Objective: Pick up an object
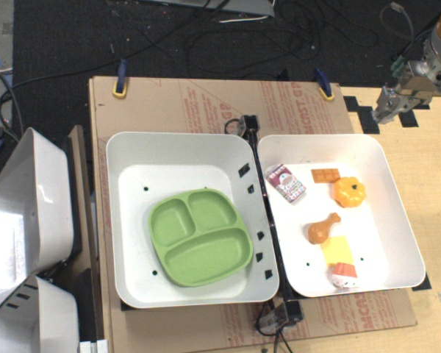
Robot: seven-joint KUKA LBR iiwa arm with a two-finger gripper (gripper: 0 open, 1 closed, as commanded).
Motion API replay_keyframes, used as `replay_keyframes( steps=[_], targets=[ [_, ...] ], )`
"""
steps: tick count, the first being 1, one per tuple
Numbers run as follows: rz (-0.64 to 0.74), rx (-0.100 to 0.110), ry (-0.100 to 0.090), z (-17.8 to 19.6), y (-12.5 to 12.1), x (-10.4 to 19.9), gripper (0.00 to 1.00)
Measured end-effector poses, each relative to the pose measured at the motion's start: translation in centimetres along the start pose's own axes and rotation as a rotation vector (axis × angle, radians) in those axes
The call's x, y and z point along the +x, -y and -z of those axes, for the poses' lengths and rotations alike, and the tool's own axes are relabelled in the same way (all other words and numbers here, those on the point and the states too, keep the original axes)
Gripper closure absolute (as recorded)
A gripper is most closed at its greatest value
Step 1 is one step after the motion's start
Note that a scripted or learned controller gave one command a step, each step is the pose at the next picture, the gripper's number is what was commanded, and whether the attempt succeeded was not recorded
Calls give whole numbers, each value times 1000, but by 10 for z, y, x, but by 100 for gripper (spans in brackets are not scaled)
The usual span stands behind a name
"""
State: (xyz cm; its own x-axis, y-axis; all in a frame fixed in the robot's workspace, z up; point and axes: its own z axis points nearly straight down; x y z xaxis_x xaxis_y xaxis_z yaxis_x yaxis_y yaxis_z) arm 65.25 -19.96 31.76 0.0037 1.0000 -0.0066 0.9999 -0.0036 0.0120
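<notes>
1. Gripper (394, 100) sits at the upper right of the frame, outside the bins, over the bare bench; whether it is released or clenched I cannot tell, and nothing shows in it.
2. From there the right white plastic bin (397, 190) lies down and to the left, and every candidate object rests inside it.
3. Nearest is the orange pumpkin-shaped toy (350, 192) near the bin's upper right, with the small flat brown cracker piece (325, 175) just beside it on the left.
4. The maroon-and-white snack packet (286, 183) lies further left, its long axis slanting down to the right.
5. The brown toy drumstick (323, 229) lies mid-bin, angled up to the right; below it are the yellow rectangular block (338, 251) and the small red-and-white toy (342, 273).
6. The objects lie mostly apart, so I judge the path down unobstructed; the bin wall is the only thing to clear.
7. The green divided plastic plate (200, 236) sits in the left white bin (128, 197), well away.
</notes>
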Motion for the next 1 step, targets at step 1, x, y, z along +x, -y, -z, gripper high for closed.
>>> replay_keyframes(
  steps=[1],
  targets=[
    [13,16,-10,-33,35,88,100]
  ],
)
